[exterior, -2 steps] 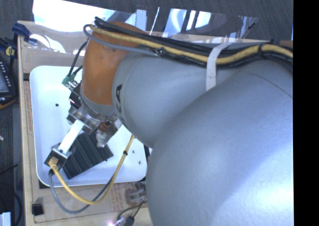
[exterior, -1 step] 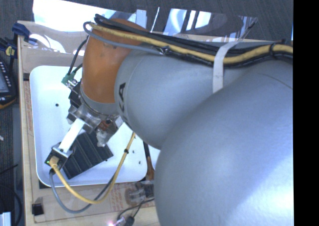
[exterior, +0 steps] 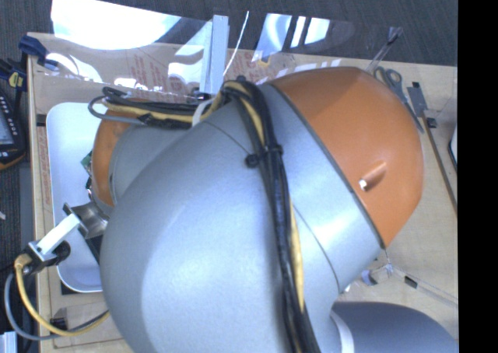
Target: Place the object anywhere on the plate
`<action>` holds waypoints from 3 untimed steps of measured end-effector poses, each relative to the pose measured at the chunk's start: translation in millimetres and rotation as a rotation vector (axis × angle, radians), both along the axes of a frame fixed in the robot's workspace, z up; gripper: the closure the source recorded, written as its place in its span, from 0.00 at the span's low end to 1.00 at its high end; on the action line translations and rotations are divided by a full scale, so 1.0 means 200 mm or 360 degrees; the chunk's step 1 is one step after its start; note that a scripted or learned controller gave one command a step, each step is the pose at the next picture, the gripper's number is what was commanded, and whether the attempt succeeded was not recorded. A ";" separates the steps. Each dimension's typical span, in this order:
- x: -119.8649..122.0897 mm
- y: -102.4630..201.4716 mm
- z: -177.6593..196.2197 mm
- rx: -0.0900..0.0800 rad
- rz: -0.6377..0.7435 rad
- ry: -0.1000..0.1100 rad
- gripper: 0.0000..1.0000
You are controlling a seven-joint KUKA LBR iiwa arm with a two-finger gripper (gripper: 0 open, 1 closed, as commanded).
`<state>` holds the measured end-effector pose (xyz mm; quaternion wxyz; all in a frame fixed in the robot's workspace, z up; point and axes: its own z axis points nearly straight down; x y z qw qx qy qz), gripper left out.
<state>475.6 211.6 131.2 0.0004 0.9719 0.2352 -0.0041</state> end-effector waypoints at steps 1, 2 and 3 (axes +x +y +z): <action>0.00 0.03 0.78 0.0006 0.0123 -0.0014 1.00; -0.01 0.04 0.49 0.0005 0.0352 0.0004 1.00; 0.20 0.04 0.58 0.0008 0.0392 -0.0003 1.00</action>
